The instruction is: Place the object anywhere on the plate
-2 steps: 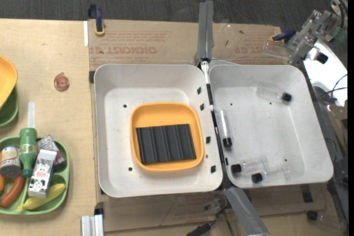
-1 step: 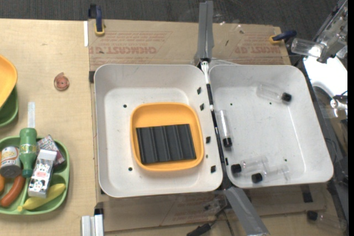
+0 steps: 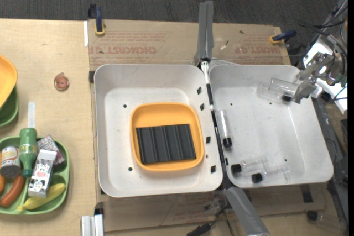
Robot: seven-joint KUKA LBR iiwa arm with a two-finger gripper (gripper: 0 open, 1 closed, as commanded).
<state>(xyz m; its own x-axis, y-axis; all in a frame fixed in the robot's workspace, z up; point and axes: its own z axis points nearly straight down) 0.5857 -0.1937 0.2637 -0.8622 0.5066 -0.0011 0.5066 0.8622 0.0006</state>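
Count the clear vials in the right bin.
3: one vial along the left wall beside the divider, one vial lying near the front edge, one vial at the back right by the gripper.

We are seeing two white bins (image 3: 105,119), the left one showing an orange-yellow plate (image 3: 166,113) carrying a dark grey ridged block (image 3: 166,143), the right one showing clear tubes with black caps (image 3: 224,130), while the tan worktop (image 3: 44,58) is bearing a green tray (image 3: 58,196) of colourful toy food.
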